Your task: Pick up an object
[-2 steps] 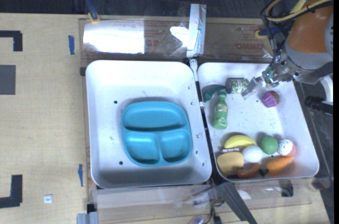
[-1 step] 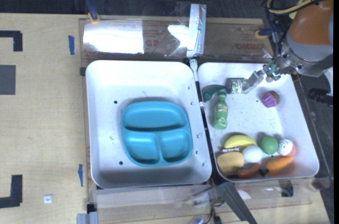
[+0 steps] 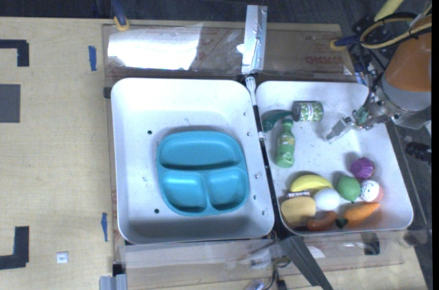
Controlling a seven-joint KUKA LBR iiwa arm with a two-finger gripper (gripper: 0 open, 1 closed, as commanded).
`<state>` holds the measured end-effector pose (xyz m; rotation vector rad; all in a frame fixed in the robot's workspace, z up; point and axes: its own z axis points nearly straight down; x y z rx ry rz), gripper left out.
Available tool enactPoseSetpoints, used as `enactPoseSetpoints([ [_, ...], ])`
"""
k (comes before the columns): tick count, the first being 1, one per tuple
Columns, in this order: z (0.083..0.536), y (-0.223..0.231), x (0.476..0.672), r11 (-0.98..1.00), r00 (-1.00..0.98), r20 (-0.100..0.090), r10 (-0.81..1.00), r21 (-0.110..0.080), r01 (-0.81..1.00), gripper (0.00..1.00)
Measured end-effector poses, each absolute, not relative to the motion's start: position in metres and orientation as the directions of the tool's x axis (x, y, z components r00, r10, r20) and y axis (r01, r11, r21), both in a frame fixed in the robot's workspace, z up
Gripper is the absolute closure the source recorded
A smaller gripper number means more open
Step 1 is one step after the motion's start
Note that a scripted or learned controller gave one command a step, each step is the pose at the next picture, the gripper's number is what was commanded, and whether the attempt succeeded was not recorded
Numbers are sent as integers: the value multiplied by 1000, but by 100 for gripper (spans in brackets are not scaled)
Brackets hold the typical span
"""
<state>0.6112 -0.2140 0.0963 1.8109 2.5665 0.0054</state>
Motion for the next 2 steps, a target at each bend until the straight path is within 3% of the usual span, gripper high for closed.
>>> enactPoseSetpoints([
  [1, 86, -175, 626, 268, -268, 0, 963, 2, 963, 0],
  [2, 87, -142, 619, 175, -175, 0, 985, 1, 985, 0],
])
